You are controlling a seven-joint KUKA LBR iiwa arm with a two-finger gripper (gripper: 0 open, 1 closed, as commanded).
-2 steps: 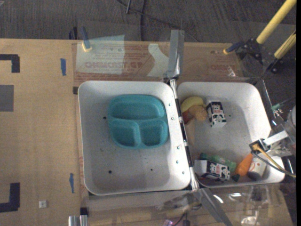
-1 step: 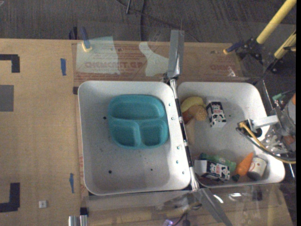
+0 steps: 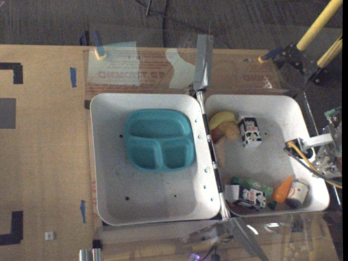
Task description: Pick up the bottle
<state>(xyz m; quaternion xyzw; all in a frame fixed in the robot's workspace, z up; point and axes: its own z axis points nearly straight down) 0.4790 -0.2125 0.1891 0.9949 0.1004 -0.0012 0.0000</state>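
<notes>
A teal tray (image 3: 157, 140) sits in the left bin (image 3: 109, 173); the green bottle (image 3: 256, 187) lies by the right bin's (image 3: 272, 113) near wall, against a cow-print carton (image 3: 251, 197). The end effector (image 3: 326, 155) hangs at the right rim — released or clenched, we cannot tell. We judge the approach pending: reach left, then descend.

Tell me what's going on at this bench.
A robot arm's gripper hangs over the right side of the right bin. The green bottle it should pick up lies apart from it, near the bin's front wall, beside a cow-print carton and a carrot. The left bin holds a teal divided plate.
</notes>
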